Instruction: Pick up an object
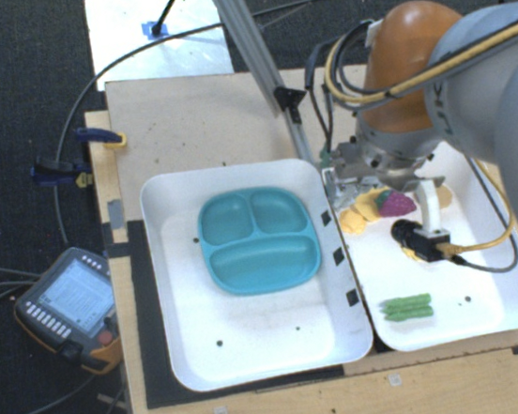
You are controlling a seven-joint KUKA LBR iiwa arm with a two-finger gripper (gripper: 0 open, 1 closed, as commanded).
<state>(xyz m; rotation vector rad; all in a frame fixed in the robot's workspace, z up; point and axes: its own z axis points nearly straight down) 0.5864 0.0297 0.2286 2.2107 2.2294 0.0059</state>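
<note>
- The grey arm comes in from 3 o'clock, its orange band at about 1 o'clock in the view; the wrist hangs over the top left part of the right bin
- The gripper sits low over that bin's 10 o'clock corner, just above a small cluster of objects; the wrist hides its tip, so I cannot tell how far open it is or whether it has hold of anything
- A yellow piece lies at the gripper's 7 o'clock, close to the bin's left wall; a purple piece lies touching it on the 3 o'clock side, partly under the gripper
- A green pod lies flat at about 7 o'clock in the right bin, well apart from the cluster and from the gripper; it lies alone on the white floor
- The left bin holds a teal plate with three sections; the plate lies flat toward 12 o'clock of that bin
- The two bins stand side by side on a tan bench; a blue clamp grips the bench edge at 10 o'clock
- A handheld control unit with a screen rests off the bench at 9 o'clock; a metal pole slants down from 12 o'clock to the bench behind the bins
</note>
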